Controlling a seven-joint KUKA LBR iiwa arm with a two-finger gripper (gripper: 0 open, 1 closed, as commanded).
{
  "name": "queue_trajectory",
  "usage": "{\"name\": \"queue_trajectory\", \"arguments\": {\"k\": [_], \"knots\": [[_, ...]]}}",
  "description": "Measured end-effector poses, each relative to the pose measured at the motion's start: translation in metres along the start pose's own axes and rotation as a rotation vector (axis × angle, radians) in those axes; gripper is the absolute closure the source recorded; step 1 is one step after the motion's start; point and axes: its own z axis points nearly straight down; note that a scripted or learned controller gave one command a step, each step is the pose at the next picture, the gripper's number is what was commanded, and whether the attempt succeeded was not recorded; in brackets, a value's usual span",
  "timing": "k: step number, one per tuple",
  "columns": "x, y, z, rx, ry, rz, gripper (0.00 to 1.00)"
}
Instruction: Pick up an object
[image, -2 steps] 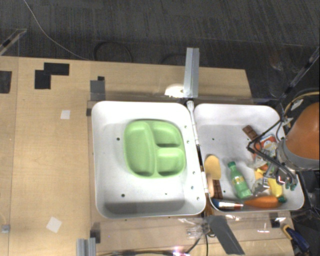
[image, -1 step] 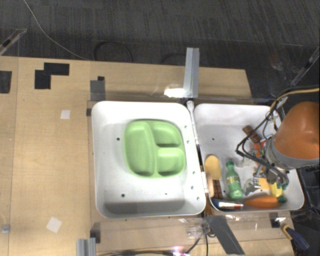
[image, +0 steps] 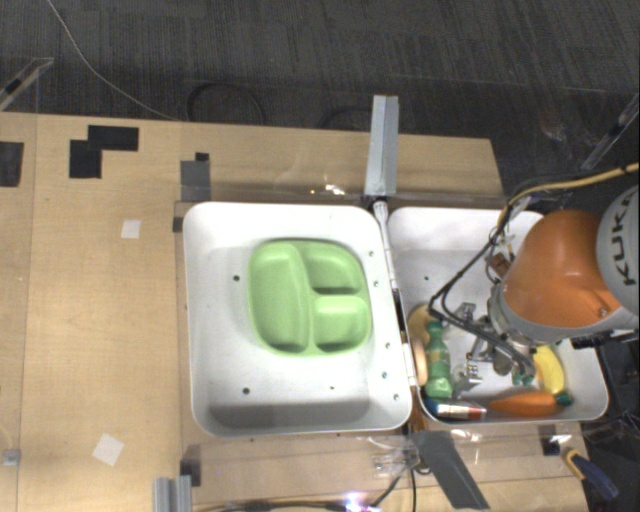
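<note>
here's the arm (image: 565, 270) leaning in from the right, orange band up top, hanging low over the right bin (image: 440, 235), and the gripper (image: 487, 360) is down among the clutter at the near end of that bin. candidates are all packed along that near edge: a green bottle (image: 437, 355) lying lengthwise by the left wall, a banana (image: 548, 368) just right of the gripper, an orange carrot-like piece (image: 522, 404) along the front wall, and a small red-tipped thing (image: 458, 409) beside it. whether the gripper is clenched or released, i can't tell; cables and the wrist body crowd the view, and nothing is visibly caught in it. so my read is we're in the reach-and-descend stage, the pick itself not yet made. over in the left bin (image: 215, 330) sits a green divided tray (image: 308, 295), well apart from the action. next move, by my judgement, calls for settling on one item, likely the bottle or the banana since they're nearest, closing squarely on it without nudging the neighbours, then lifting straight up clear of the bin wall.
</note>
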Motion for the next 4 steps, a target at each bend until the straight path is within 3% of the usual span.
{"name": "queue_trajectory", "arguments": {"k": [1,2,3,4], "knots": [[-0.002,-0.07,-0.023,0.0,0.014,-0.12,0.0],[-0.004,-0.016,0.0,0.0,0.005,-0.201,0.0],[-0.03,-0.108,0.002,0.004,0.005,-0.124,0.0],[-0.034,-0.029,0.001,-0.002,0.003,-0.301,0.0]]}}
